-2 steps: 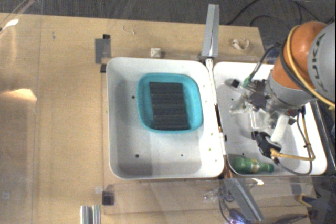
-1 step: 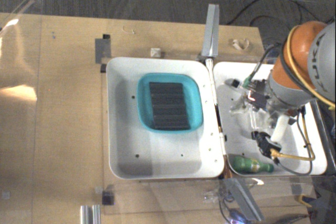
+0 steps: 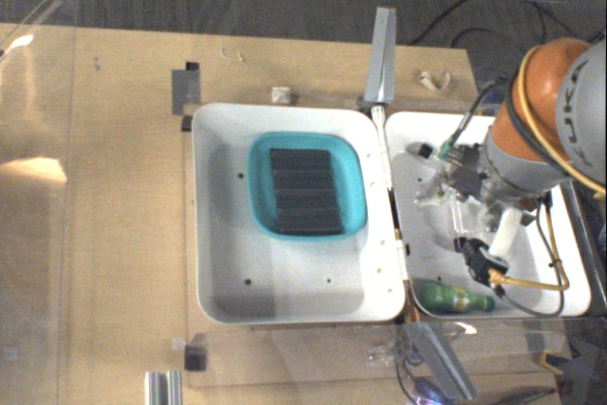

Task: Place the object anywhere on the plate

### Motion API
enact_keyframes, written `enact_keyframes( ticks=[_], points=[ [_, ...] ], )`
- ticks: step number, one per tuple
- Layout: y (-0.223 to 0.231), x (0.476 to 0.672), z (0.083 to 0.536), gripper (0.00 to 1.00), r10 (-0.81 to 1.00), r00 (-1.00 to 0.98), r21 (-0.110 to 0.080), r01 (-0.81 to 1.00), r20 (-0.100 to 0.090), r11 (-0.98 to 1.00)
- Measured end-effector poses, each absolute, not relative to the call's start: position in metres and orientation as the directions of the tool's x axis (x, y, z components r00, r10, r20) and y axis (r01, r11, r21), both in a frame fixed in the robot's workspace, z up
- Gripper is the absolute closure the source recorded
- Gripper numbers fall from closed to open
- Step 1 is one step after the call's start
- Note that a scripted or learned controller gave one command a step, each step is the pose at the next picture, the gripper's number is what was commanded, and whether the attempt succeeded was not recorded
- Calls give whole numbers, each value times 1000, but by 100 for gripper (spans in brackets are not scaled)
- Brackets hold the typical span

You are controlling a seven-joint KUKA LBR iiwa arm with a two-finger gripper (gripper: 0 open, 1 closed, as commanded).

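Overhead view of my table (image 3: 114, 232) with two white bins side by side. The arm (image 3: 560, 109), grey with an orange band, reaches in from the right and is cut off by the frame edge; its bulk covers much of the right bin (image 3: 427, 232). The end effector (image 3: 469, 223) hangs low over that bin, half lost among cables, a clear fitting and its own shadow, and I cannot tell from here whether it is wide, narrow or holding anything. The object, a green bottle-like item (image 3: 455, 300), lies on its side along the near wall of the right bin, just below the end effector in the picture and apart from it; its right end sits beside a yellow cable (image 3: 531, 283) and is hard to make out. The plate (image 3: 353, 194), a teal square dish with a dark ribbed insert (image 3: 305, 192), rests in the left bin (image 3: 228, 280), well apart from the object.
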State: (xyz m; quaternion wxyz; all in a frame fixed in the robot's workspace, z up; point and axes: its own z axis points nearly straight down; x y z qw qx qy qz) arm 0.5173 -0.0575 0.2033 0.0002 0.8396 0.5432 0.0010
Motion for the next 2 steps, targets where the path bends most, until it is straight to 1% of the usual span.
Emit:
enact_keyframes(
  ticks=[1, 2],
  points=[
    [21, 493, 200, 0, 899, 438, 0, 899, 1, -438],
    [21, 495, 210, 100, 901, 434, 1, 901, 3, -434]
  ],
)
